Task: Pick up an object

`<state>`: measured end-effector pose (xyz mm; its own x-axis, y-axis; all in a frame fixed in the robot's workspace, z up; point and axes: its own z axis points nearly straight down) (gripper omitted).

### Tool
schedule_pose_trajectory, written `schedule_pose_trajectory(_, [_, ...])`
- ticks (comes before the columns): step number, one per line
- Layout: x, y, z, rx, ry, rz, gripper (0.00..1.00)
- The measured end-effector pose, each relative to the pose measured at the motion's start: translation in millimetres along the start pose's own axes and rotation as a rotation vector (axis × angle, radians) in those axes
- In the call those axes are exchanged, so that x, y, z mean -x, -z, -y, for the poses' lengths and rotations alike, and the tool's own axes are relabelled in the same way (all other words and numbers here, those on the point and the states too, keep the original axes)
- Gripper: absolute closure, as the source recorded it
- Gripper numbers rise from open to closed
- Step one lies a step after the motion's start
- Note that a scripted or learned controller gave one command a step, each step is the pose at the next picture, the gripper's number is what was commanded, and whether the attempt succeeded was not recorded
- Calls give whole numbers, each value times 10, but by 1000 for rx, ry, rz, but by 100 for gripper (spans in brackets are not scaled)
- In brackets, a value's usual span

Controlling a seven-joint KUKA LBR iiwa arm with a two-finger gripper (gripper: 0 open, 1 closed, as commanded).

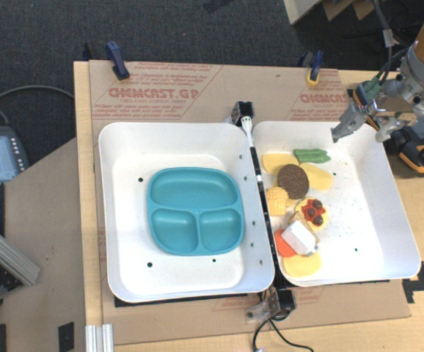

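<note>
Cardboard-topped bench is bearing two bins; your gripper (364,122), jaws spread wide and gripping nothing, is hovering at two o'clock, so descend squarely over the green plastic bean pod (312,155).

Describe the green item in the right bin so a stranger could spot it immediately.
Start at the right bin, the one without the teal tray. Its toy food is piled along the left wall; go to the far end of that pile. There lies the green piece, small, flat and elongated, just beyond the brown cookie-like disc, and the only green thing among yellows, reds and white.
</note>
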<state>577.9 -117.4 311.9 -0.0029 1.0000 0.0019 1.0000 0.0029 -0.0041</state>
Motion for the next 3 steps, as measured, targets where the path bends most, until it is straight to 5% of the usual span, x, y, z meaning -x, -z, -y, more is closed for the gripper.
schedule_pose_trajectory(2, [-1145,365,1011,1,4,-1,0])
schedule_pose_trajectory(3, [-1114,457,979,4,-1,2,100])
